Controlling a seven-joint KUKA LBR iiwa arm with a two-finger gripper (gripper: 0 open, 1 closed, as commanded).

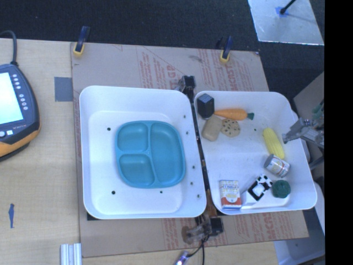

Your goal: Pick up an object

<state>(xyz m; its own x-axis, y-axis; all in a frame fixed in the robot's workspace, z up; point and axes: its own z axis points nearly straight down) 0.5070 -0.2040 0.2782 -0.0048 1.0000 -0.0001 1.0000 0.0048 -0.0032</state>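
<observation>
Yellow corn cob (274, 142) is lying in the right bin (242, 153), near that bin's right wall, and it is the object sitting closest to the gripper (302, 130). The gripper is showing at the view's right edge, just over the bin's right rim; whether it is spread or pressed together cannot be told from this view, and nothing is showing in its grasp.

The deciding relation: the cob is lying just to the view's left of the gripper and slightly lower in the frame, its long axis running roughly top to bottom with a slight lean. A grasp across the short width would, in my judgement, be calling for a short inward reach and a closing line set across that axis.

Other candidates are sitting further off. A silver can (277, 165) is resting just below the cob, a green round object (282, 189) below that. A carrot (233, 114) is lying well apart, toward the bin's upper left. The blue divided plate (150, 154) is occupying the left bin (94, 148).

The pick is not yet begun.
</observation>
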